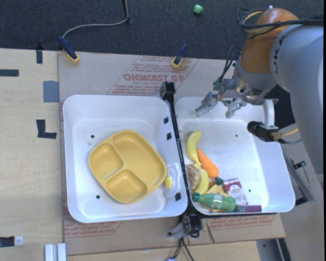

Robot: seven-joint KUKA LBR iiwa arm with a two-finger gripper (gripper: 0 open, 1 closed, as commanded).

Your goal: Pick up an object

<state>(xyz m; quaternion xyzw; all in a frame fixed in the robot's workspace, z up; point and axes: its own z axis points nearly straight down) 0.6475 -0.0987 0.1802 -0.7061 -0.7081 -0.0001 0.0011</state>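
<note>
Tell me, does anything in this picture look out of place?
A small green ball lies on the dark floor beyond the bench, away from both bins. The yellow tray sits askew in the left bin.

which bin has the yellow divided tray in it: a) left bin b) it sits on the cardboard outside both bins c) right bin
a: the yellow divided tray lies flat inside the left bin, while the right bin holds the banana, carrot and green bottle.
</note>
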